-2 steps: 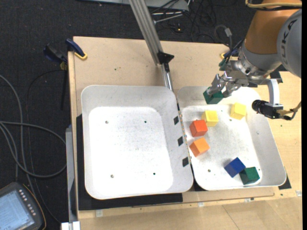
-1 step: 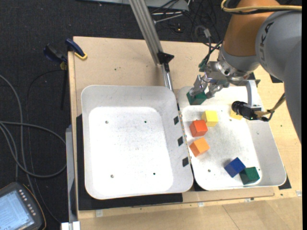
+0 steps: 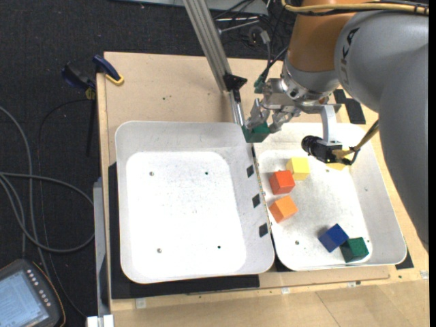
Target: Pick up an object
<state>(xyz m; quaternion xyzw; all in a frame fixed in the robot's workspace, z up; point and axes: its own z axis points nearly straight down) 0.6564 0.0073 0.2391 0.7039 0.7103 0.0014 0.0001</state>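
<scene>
Lighting bright and even, overhead, diffuse. Both white bins (image 3: pixel 184 196) read slightly washed out but no hard glare. Soft, short shadows under the blocks (image 3: pixel 283 181). Floor around the bench (image 3: pixel 163 87) dark, low detail. Arm (image 3: pixel 368 39) near the lens looks soft; overall mild grain, moderate sharpness.

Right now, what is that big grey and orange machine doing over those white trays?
It is a robot arm trying to pick up a block. Its gripper is at the far inner corner of the right bin, and something small and green sits between its fingers. Five more blocks lie in that bin: yellow, red, orange, blue and dark green. The left bin sits beside it.
</scene>
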